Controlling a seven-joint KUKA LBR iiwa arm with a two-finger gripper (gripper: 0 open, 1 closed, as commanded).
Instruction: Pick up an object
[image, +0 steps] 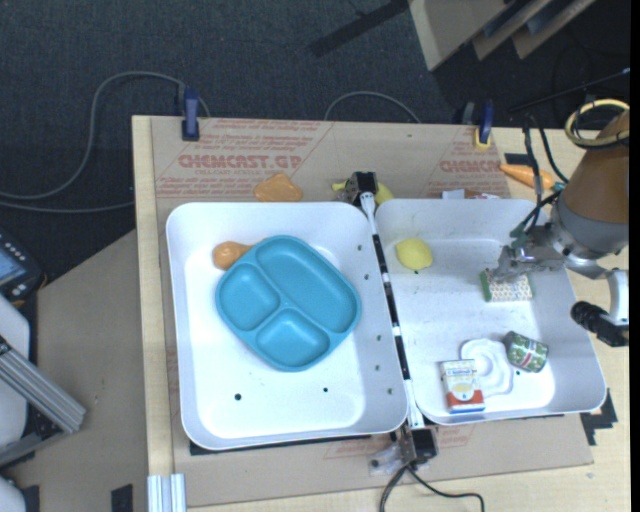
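Two white bins, left bin (200, 380) with one blue divided plate (287, 300) and one orange lump (229, 254), right bin (570, 385) with five small items, arm's gripper (515, 262) low over a green-edged speckled sponge (508, 288), grip state impossible to tell.

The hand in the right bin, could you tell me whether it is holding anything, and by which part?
It cannot be told. The hand sits directly over a small speckled sponge in the right bin, but any hold is hidden.
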